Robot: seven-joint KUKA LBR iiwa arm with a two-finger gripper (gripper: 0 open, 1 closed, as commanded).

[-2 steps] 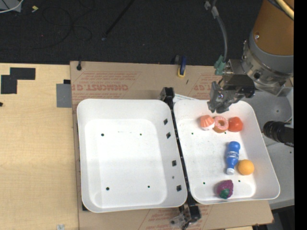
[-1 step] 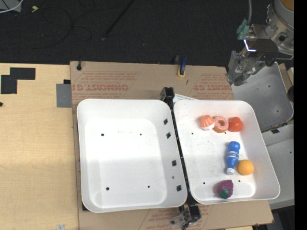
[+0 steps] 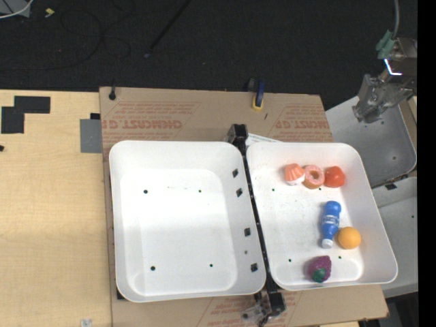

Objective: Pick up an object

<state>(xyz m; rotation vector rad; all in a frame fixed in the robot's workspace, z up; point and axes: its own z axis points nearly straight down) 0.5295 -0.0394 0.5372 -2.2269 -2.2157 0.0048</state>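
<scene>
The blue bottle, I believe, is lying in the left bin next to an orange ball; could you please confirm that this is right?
Not quite: the bin is wrong. The camera view shows the blue bottle lying in the right bin, not the left one. The rest holds: the orange ball sits right beside it.

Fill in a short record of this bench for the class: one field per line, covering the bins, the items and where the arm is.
left bin: shallow white tray, small dark holes in its floor
right bin: shallow white tray, holds every item
far row: ridged pink piece, pink ring, red rounded piece
middle: blue-and-white plastic bottle beside orange ball
near edge: purple lump
arm: upper right, outside both bins
</scene>
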